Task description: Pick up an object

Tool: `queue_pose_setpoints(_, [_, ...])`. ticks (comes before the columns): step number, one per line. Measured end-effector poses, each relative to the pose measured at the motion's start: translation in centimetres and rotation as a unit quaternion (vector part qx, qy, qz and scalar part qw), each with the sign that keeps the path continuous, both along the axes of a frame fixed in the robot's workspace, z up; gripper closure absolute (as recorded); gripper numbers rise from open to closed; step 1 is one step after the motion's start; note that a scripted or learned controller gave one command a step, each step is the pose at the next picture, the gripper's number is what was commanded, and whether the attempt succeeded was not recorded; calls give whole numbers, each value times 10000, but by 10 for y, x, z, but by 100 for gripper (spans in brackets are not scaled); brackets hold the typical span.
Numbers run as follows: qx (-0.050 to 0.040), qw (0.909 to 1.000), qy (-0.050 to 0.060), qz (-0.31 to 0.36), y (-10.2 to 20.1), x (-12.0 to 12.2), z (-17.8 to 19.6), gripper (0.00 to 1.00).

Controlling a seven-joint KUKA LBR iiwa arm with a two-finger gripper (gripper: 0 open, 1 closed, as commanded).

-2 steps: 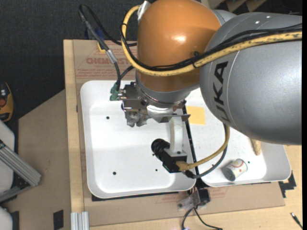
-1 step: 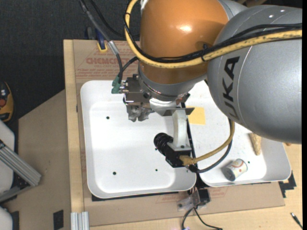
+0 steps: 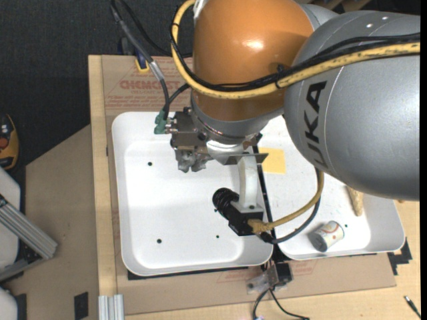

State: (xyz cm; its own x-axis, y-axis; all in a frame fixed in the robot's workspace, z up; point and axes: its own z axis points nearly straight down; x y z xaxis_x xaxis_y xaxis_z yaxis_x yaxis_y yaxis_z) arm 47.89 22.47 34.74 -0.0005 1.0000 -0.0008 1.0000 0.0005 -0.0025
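Note:
My gripper [image 3: 191,157] hangs over the upper middle of the left bin [image 3: 143,205], below the orange wrist band. I see nothing in its grasp, and the white floor beneath it is bare. A flat yellow square [image 3: 274,161] lies in the right bin [image 3: 373,244], close to the divider and partly hidden by the arm. A small white and grey cylinder [image 3: 327,235] rests near the right bin's front edge. A tan stick [image 3: 354,203] pokes out from under the arm at the right.
The arm's grey body covers most of the right bin. Both bins sit on a brown cardboard sheet [image 3: 107,99]. A grey metal frame [image 3: 23,235] stands at the left edge.

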Motion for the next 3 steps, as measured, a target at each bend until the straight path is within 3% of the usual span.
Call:
queue_pose_setpoints(1, [-7, 10000, 19, -8, 0, 0, -45, 100])
queue_pose_setpoints(2, [7, 10000, -17, -4, 0, 9, -31, 100])
queue_pose_setpoints(3, [13, 10000, -25, 6, 0, 0, -9, 100])
